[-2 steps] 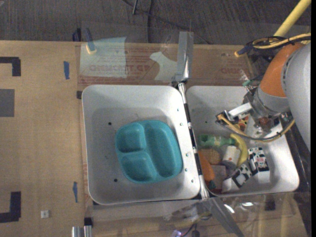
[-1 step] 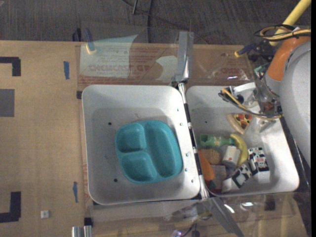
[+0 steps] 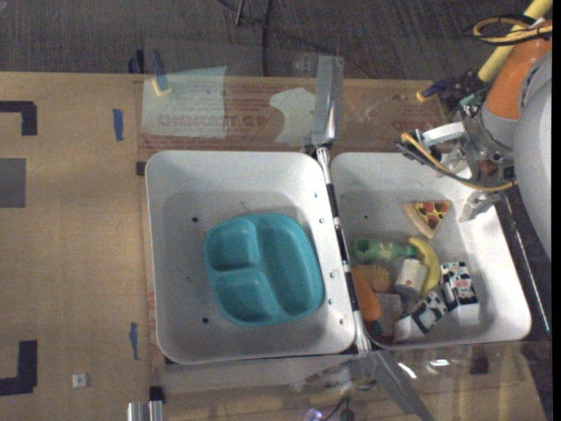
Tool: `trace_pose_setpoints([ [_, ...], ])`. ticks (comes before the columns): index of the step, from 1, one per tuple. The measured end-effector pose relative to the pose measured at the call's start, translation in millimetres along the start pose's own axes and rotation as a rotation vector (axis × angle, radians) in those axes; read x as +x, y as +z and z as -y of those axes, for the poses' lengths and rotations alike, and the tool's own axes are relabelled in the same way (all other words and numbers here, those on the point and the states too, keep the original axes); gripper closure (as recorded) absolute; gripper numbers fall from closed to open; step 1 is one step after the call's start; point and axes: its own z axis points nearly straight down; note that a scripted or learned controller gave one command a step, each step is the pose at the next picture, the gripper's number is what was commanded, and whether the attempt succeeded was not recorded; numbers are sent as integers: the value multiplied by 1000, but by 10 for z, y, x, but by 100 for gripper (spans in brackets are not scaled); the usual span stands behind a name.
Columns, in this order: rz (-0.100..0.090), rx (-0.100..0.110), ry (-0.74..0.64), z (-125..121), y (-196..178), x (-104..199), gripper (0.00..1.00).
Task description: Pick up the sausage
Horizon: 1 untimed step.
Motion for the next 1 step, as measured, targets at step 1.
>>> trace_pose_setpoints([
  [1,-13,-13,2,354,468,150,0],
])
